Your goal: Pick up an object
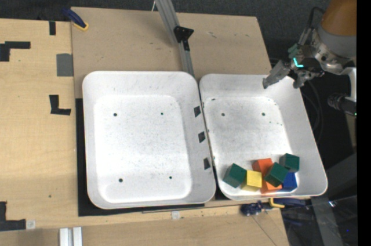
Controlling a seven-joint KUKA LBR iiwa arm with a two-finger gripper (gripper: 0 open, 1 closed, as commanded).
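Matt white plastic bins (pixel 142 79) rest on a smooth wooden bench (pixel 220 36).

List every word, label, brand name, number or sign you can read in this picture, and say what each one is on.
None: no readable text on anything here.
Black tape pieces on the wooden bench: plain shapes, not letters.
Grey patch on the bench: blank.
Coloured blocks in the right bin: no markings.
Left bin: small dark dots and speckles, no writing.
Tool and arm: any label is too small to read.
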